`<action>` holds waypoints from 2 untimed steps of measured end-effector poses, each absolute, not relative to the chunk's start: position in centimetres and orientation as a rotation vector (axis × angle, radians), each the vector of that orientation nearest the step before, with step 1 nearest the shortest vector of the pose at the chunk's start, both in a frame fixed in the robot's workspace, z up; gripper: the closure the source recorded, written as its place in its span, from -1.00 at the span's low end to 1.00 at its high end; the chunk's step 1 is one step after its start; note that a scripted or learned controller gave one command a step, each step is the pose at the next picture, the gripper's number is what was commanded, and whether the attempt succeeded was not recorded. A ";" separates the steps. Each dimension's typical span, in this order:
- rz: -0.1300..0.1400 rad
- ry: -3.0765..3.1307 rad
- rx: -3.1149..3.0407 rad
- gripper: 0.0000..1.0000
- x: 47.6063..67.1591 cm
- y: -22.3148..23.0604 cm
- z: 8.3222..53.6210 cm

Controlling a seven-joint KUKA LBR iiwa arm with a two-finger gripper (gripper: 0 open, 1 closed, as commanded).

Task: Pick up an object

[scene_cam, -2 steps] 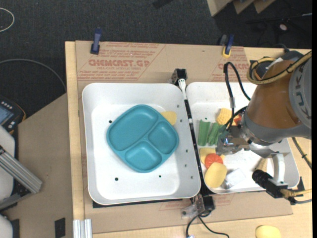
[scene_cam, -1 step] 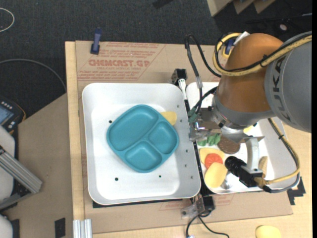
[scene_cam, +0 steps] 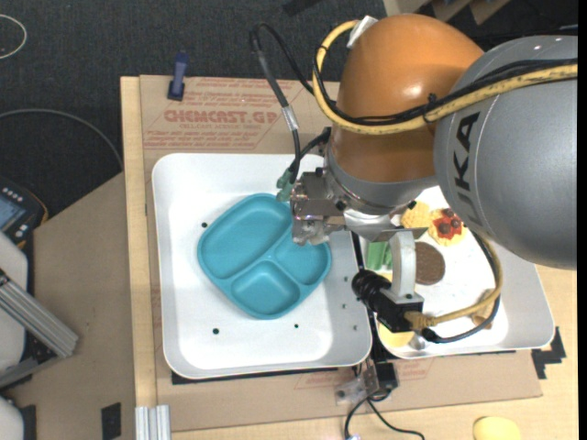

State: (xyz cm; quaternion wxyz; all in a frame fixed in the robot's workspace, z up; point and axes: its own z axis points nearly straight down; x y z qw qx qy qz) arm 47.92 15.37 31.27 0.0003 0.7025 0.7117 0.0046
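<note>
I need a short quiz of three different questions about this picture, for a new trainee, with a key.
1. True or false: the blue tray lies in the left bin.
2. How many compartments does the tray have? A) two B) three C) five
3. Fill in: the gripper hangs over the tray's ___ edge (near or far from the arm's side).

Key: 1 true; 2 B; 3 near. The right bin holds small items, mostly hidden under the arm.

Bench point(scene_cam: 220, 108) bearing two white bins point(scene_cam: 179, 273)
</note>
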 end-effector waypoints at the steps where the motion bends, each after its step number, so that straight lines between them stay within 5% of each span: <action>1: 0.030 2.215 2.213 1.00 48.0 13.0 48.7; 2: -0.019 2.216 2.236 1.00 47.8 6.4 35.7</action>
